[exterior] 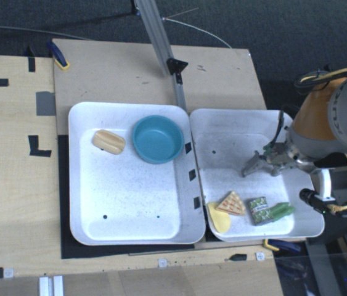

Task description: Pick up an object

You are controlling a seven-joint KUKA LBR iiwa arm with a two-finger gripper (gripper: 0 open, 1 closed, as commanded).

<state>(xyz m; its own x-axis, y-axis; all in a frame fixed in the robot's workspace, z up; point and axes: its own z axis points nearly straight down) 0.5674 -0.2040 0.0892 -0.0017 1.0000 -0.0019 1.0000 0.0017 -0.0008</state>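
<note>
My gripper [253,164] hangs over the middle of the right bin [235,128], with the grey arm and its orange band coming in from the right. Its two fingers point left and stand apart, with nothing between them. Along that bin's front edge lie a tan triangular wedge [232,203], a yellow piece [219,219], a green and black packet [258,209] and a green stick-like item [281,211]. All of them sit below the gripper in the view and apart from it.
The left bin [124,214] holds a blue bowl [157,139] at its back right and a tan bread roll [108,142] at its back left. A grey pole [155,26] slants down to the bins' shared back edge.
</note>
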